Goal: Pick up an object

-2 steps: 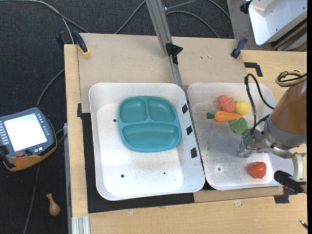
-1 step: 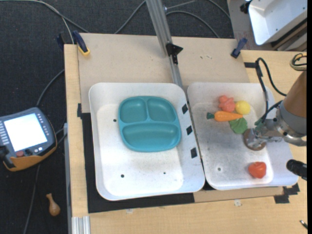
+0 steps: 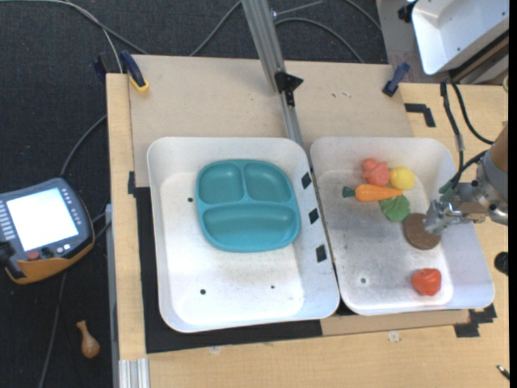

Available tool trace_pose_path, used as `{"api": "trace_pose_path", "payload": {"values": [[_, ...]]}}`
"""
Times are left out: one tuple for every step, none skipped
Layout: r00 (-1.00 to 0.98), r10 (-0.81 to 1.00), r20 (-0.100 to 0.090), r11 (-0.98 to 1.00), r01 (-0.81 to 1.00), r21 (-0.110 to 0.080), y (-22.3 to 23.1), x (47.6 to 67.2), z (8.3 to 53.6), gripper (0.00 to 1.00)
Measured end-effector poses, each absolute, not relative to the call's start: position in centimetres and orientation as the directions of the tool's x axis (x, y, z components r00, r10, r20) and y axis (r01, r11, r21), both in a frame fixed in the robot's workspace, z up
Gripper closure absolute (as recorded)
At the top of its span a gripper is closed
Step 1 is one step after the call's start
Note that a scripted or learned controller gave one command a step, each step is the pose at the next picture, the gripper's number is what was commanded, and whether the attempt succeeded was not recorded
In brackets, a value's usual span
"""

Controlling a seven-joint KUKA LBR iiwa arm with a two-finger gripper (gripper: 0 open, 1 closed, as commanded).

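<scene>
The right bin (image 3: 367, 293) holds several toy foods: a pink piece (image 3: 374, 170), a yellow lemon (image 3: 402, 178), an orange carrot (image 3: 376, 192), a green piece (image 3: 396, 208), a brown round disc (image 3: 419, 233) and a red tomato (image 3: 426, 281). My gripper (image 3: 437, 216) reaches in from the right edge and hangs just over the brown disc's right rim. How its tips stand is too small to make out. Nothing shows held.
A teal divided plate (image 3: 245, 204) lies in the left bin (image 3: 186, 297). An aluminium pole (image 3: 266, 31) slants down between the bins. A teach pendant (image 3: 40, 229) sits off the bench at left. Blue clamps (image 3: 134, 73) mark the back corners.
</scene>
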State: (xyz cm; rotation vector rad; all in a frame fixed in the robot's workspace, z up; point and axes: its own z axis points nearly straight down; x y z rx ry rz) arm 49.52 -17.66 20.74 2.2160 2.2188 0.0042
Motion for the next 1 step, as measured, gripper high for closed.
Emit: {"api": "trace_pose_path", "payload": {"values": [[-0.003,1.0,-0.002,0.003,1.0,0.007,-17.68,49.67,26.13,1.0]]}}
